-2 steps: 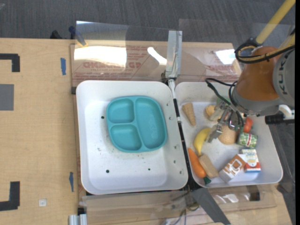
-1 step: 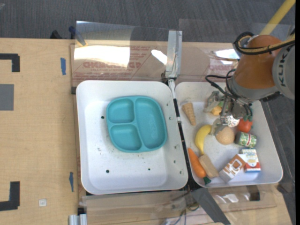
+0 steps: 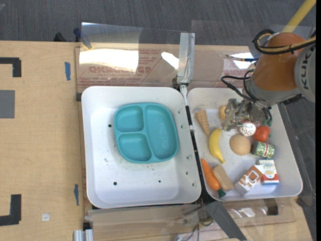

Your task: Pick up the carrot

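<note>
jaws (image 3: pixel 235 115): state can't be told, over right bin (image 3: pixel 291 185) | carrot (image 3: pixel 210 174): lies at bin's near-left

Grey carpet (image 3: pixel 150 4) (cardboard (image 3: pixel 35 134) bench).

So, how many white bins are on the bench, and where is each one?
2. The left bin holds a teal divided plate. The right bin holds the carrot near its lower left corner, with other toy foods. The pincer hangs over the right bin.
</note>
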`<state>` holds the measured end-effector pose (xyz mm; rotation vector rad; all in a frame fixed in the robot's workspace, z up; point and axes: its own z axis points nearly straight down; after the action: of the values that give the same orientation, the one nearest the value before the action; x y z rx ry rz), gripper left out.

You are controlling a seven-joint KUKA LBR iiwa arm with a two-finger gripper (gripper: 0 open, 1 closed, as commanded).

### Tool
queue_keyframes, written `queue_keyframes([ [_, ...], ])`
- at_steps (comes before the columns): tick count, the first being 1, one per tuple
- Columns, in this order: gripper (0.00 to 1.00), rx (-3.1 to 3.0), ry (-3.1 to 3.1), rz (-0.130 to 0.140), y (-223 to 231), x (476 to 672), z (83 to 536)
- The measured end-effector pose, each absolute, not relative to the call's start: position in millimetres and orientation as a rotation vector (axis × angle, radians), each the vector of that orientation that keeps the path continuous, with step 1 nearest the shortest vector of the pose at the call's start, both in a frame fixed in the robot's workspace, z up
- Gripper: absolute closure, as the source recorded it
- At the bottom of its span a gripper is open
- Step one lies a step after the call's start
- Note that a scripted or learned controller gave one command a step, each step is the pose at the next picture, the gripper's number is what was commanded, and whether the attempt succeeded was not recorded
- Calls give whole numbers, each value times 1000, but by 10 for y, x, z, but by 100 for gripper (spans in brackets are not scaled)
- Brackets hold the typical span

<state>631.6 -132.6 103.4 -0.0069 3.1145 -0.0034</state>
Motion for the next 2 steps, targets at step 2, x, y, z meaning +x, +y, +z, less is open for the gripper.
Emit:
queue_keyframes([
  [2,100,633,3073,2,-1115,6399,1638],
])
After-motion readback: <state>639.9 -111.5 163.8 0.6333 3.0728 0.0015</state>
